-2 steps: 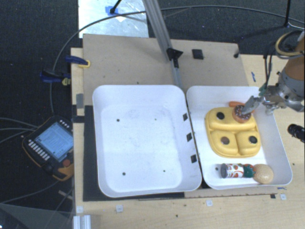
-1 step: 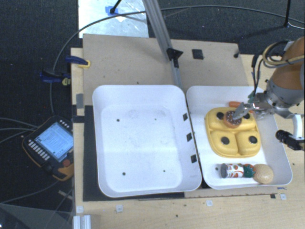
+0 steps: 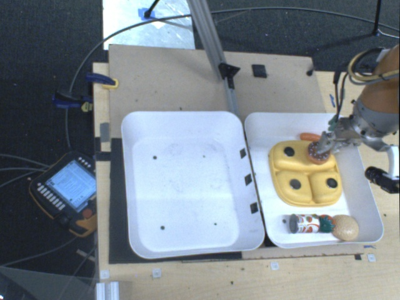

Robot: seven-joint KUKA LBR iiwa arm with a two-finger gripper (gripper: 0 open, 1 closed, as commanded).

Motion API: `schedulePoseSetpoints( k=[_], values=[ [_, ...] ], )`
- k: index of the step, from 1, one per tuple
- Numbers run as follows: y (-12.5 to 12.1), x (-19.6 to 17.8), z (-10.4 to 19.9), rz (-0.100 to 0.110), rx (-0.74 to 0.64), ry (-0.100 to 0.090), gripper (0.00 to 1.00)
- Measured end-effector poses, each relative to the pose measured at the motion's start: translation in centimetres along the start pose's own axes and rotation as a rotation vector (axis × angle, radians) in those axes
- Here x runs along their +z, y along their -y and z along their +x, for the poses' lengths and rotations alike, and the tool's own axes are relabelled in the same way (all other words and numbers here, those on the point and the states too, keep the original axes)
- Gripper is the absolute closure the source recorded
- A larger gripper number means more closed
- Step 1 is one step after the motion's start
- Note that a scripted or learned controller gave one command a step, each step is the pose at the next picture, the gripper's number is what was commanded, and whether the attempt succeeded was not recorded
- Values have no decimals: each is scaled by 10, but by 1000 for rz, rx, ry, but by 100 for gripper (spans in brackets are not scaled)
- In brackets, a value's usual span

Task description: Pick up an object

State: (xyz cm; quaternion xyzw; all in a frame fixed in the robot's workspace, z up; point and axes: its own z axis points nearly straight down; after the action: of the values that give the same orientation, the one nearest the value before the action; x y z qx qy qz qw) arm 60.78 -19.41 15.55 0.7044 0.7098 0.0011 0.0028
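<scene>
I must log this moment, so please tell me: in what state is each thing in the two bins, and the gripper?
Yellow moulded tray: lying flat in the right bin.
Small can: lying on its side.
Beige round object: resting beside the can.
Orange object: lying behind the tray.
Gripper: lowered over the tray's corner, finger state unclear.

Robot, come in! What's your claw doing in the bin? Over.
Gripper low over the lumpy yellow plastic piece, right bin. Nothing seen held. Small orange carrot-like stick right beside it.
</scene>
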Motion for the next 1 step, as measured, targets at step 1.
schedulePoseSetpoints(
  k=[1],
  values=[
    [-1, -65, -2, -2, 2, 0, 100]
  ],
)
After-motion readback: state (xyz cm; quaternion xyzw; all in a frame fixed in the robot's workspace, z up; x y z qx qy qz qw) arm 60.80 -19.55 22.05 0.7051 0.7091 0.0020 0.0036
